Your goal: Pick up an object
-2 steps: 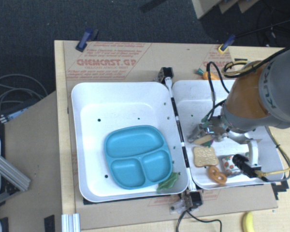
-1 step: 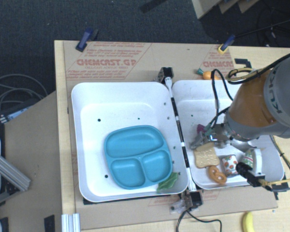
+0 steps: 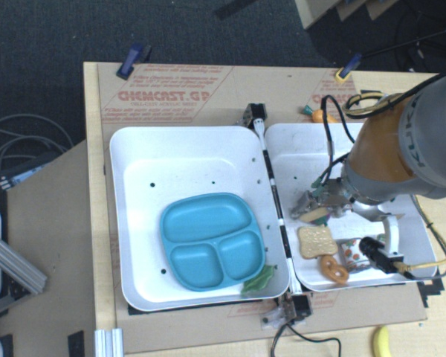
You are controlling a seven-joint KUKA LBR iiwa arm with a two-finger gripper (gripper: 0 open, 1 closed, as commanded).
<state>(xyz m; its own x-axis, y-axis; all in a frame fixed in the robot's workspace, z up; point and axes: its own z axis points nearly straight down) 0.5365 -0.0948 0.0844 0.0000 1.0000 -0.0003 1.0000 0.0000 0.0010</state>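
The arm (image 3: pixel 401 151) is covering much of the right bin (image 3: pixel 301 143), its gripper (image 3: pixel 316 203) sitting blurred above a cracker (image 3: pixel 316 240) and pretzel (image 3: pixel 333 268) at six o'clock, grip unreadable.

Robotics lab, plywood worktop (image 3: pixel 171 95) stamped with supplier lettering, two white bins (image 3: pixel 134 155) clamped side by side, loose cables (image 3: pixel 15 143) on dark carpet (image 3: pixel 59 28), aluminium framing (image 3: pixel 15 262) at left, industrial arm (image 3: pixel 409 151) over the bench
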